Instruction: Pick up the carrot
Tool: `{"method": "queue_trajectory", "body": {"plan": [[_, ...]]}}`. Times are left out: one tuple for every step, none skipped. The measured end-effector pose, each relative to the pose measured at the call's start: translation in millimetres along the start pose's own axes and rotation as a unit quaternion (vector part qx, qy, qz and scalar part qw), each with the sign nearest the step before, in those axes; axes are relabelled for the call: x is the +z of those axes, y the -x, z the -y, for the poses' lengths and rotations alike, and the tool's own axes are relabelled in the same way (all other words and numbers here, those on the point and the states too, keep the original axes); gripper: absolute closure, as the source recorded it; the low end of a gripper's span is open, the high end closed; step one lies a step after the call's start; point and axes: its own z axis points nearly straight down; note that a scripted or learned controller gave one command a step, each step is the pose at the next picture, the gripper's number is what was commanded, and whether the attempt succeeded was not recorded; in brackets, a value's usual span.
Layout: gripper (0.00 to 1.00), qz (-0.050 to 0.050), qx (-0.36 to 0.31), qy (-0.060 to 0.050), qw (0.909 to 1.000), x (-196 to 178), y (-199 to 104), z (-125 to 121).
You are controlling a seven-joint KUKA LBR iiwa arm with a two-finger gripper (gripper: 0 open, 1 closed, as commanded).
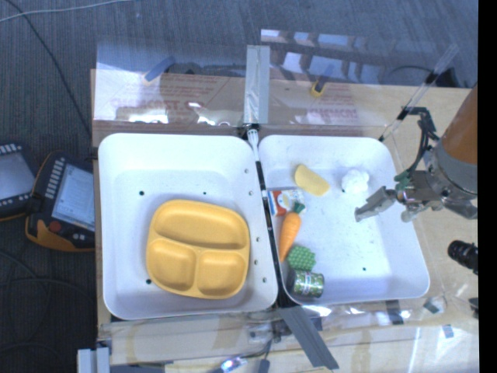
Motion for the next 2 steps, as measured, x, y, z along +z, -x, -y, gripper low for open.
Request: {"method": "queue_trajectory", "body": {"plan": [[0.0, 0.0, -0.041, -0.001, 0.9992, 159, -27, 3], [0.0, 0.002, -0.073, 0.008, 0.9973, 172, -45, -71]]}}
